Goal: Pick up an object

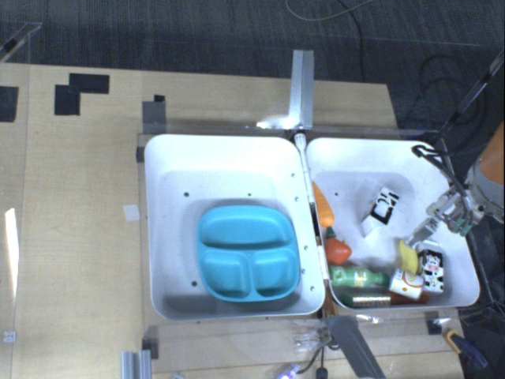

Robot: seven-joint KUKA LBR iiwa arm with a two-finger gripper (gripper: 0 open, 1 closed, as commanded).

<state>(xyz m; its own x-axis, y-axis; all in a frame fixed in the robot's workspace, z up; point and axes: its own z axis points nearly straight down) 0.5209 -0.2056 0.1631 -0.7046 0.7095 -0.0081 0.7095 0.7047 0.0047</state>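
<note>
- Camera view, layout: two white bins sit side by side on the bench. The left bin (170,212) holds a blue divided tray (248,251). The right bin (347,172) holds the loose items.
- Camera view, contents of right bin: an orange carrot-like piece (322,205) lies along the 9 o'clock wall. A red tomato-like piece (338,251) is just below it. A green bottle (359,277) lies flat at 6 o'clock. A white carton with black marks (381,208) sits near centre. A yellow piece (408,257) and a black-and-white box (431,268) crowd the 4 o'clock corner.
- Camera view, pincer (446,218): it hangs at 3 o'clock in the right bin, above the yellow piece. Whether it is released or clenched cannot be told; nothing is seen gripped.
- Judgement, handling: the yellow piece is the likeliest target. It looks light, smooth and rounded, so slippery. Take it across its narrow middle, clear of the neighbouring box.
</note>
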